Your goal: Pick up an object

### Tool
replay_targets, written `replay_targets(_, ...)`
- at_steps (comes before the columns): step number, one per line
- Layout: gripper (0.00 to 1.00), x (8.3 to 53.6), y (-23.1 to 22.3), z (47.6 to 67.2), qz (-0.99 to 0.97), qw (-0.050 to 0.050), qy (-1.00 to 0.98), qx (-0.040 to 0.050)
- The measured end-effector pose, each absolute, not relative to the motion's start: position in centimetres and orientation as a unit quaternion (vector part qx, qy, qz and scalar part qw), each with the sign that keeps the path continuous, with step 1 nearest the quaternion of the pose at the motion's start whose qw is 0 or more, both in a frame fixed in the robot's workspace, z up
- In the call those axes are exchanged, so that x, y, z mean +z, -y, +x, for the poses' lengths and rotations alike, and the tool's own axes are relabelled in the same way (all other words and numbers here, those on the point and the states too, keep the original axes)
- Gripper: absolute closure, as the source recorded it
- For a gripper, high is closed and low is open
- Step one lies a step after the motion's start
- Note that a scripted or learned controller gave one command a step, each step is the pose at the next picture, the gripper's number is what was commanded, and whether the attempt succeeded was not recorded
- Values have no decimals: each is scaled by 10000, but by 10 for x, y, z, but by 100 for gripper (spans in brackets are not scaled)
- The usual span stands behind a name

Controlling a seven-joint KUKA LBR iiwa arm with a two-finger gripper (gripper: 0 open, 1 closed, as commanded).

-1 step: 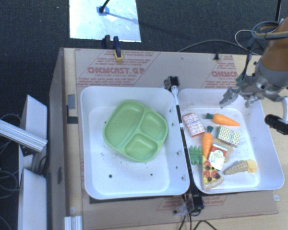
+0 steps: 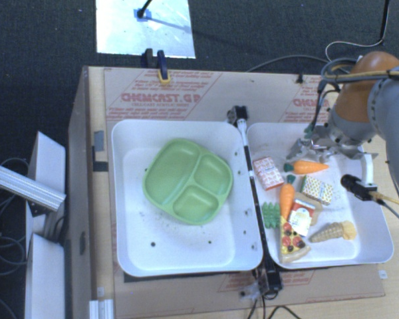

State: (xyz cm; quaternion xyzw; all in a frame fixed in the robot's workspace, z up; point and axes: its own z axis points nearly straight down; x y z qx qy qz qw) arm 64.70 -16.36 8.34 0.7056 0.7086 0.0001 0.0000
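Overhead, the grey arm's two-finger gripper (image 2: 310, 149) hangs low in the right white bin (image 2: 383, 241), at its far end; whether it is open or closed cannot be told, and nothing is seen in its grasp. Just beneath its tip lies a small orange toy carrot (image 2: 310, 167). Nearer the camera lie a second orange carrot (image 2: 286, 201), a checkered packet (image 2: 318, 190) and a beige ice-cream cone (image 2: 333, 231). Well to its left, the left white bin (image 2: 130, 244) holds a green compartment plate (image 2: 188, 181).

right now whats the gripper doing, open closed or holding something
Gripper: low in the right bin, just above the upper toy carrot; open or closed cannot be told, and nothing is visibly held.
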Motion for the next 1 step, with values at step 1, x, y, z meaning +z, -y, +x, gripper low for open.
replay_targets(1, 100, 96, 164, 649, 7045, 27, -7097, 12)
